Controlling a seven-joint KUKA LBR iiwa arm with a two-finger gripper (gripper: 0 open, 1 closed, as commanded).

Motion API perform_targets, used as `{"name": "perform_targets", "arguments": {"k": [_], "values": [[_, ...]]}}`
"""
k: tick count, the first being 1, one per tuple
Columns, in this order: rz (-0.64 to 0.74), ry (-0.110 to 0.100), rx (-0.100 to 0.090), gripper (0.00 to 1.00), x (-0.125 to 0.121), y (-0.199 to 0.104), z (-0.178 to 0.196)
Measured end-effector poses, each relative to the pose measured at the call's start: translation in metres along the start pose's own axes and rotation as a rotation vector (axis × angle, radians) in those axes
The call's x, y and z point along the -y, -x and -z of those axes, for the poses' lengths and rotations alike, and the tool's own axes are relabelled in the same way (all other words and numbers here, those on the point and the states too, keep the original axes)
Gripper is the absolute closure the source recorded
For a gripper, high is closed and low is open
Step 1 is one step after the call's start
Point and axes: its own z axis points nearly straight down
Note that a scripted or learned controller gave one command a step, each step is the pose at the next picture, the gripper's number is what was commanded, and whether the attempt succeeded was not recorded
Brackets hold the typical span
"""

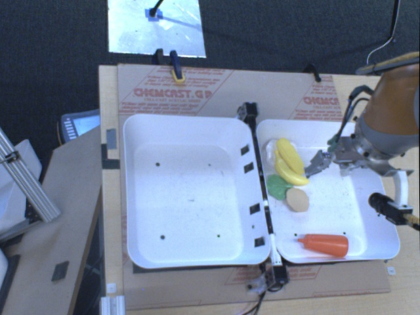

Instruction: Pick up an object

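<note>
In the right bin (384,241), the arm (394,104) reaches in from the right, with the gripper (317,164) low over the floor and its tip just beside the banana (289,161). The approach looks aimed at the banana, the nearest thing, so I judge that to be the target. The tip is small and dark against the white; whether the hand is spread or pressed together I cannot tell, and nothing can be made out between the tips.

Contents of the right bin, counted: one yellow banana, lying lengthwise near the divider; one green piece (277,187) partly under the banana's lower end; one tan round piece (298,200) touching the green one, possibly a potato; one orange carrot (325,244) lying flat near the front wall, well apart from the others. Four things in all.

Three of the four cluster by the divider, so a clean pinch on the banana may nudge its neighbours. The left bin (134,176) sits alongside.
</note>
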Motion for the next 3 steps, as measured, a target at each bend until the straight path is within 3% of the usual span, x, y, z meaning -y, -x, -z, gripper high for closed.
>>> {"name": "perform_targets", "arguments": {"k": [1,2,3], "values": [[0.002,0.003,0.000,1.00,-0.001,0.000,0.011],[0.008,0.017,0.000,1.00,0.002,-0.048,0.147],[0.006,0.000,-0.001,1.00,-0.011,-0.096,0.105]]}}
